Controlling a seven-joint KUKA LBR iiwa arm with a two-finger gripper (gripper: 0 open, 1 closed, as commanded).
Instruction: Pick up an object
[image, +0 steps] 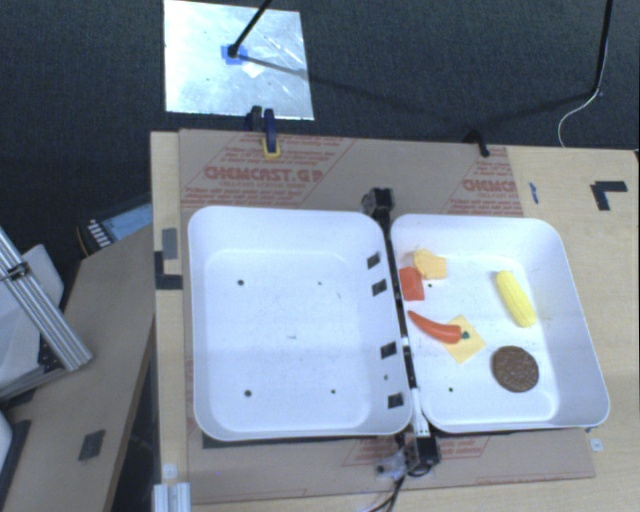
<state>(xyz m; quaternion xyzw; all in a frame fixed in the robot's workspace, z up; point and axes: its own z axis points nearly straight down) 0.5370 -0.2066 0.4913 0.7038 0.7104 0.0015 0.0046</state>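
Nearest the bench's front edge, in the right bin (578, 330), a round brown disc (515, 368) lies flat, perhaps a biscuit or a patty; the view is too coarse for me to say. Just behind it to the left sits a yellow cheese slice (466, 346) with a red-orange chili pepper (434, 325) lying across its corner, touching it. Farther back, a corn cob (515, 298) lies apart near the bin's right side, while a small orange-red block (411, 283) and a pale yellow piece (431, 264) sit close together by the divider. The left bin (290, 330) stands beside it, joined by black clips (379, 288). Beyond both, a shiny metal sheet (238, 58) lies on the dark floor. How my jaws stand I cannot tell.
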